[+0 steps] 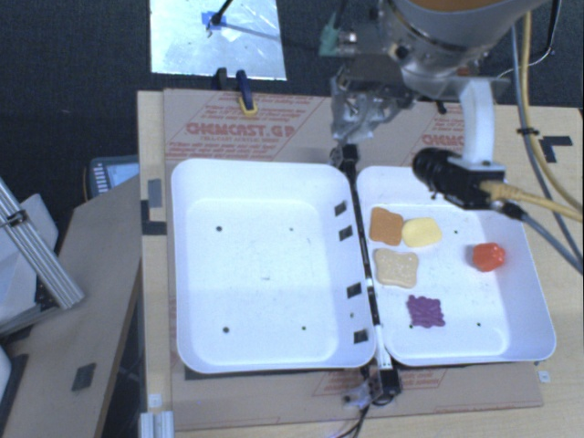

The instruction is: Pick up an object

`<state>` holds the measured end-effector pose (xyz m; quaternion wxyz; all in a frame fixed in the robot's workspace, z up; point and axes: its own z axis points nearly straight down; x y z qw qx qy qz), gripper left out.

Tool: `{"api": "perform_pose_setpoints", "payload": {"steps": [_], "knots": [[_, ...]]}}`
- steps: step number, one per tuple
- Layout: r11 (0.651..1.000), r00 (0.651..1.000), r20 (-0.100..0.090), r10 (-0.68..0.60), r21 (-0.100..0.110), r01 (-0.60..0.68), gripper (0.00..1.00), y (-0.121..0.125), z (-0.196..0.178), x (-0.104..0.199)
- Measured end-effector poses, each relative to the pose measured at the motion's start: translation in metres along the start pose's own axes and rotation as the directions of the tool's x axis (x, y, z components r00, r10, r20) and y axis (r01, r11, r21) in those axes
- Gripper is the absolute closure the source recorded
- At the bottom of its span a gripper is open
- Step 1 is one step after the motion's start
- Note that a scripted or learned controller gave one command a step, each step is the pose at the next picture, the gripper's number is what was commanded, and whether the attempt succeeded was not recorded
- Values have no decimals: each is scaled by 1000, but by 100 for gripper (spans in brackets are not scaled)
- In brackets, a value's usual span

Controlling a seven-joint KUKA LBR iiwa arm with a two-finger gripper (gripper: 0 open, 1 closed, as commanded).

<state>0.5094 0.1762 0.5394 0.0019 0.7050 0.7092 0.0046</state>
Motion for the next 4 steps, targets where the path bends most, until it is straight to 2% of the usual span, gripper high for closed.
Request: {"api": "perform_pose_setpoints", "payload": {"steps": [1, 2, 3, 4], "knots": [[1000, 1000, 4, -2, 10, 2, 100, 56, 36, 61], [1000, 1000, 0, -2, 6, 2, 100, -2, 2, 58], [1000, 1000, 6, 7, 11, -7, 100, 107, 23, 56], [1000, 1000, 3, 8, 7, -8, 100, 58, 3, 5]]}}
